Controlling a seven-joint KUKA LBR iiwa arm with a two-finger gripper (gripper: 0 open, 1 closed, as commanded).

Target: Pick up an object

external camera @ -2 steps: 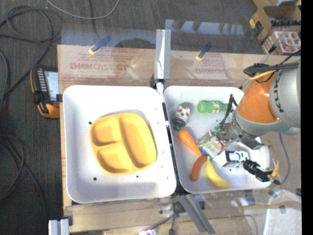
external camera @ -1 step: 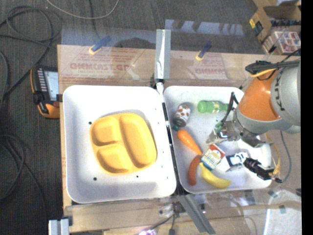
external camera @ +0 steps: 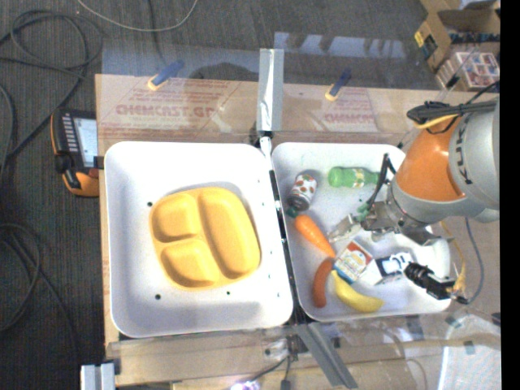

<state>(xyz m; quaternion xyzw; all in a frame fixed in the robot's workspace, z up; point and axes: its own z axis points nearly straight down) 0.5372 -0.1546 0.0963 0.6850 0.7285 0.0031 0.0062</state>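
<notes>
The arm (external camera: 451, 169), grey with its orange band, reaches in from the right and bends down over the right bin (external camera: 325, 154). Its end effector (external camera: 364, 222) hangs low among the objects near the middle of that bin, but whether it is wide or narrow I cannot tell, since the wrist hides it.

The things to pick lie in the right bin. A green bottle (external camera: 351, 176) lies on its side at the far end, with a small can (external camera: 304, 189) just to its left. A carrot (external camera: 314, 234) slants across the left part of the bin, and a reddish sausage (external camera: 322, 283) lies nearer the front, just beside a banana (external camera: 356, 296). A small carton (external camera: 354, 261) sits between the carrot and the banana (touching the banana, as far as can be seen), directly in front of the end effector. A dark and white item (external camera: 392, 266) lies to the right of the carton.

The left bin (external camera: 130, 169) holds a yellow divided tray (external camera: 206, 236). Both bins rest on the counter (external camera: 187, 104).
</notes>
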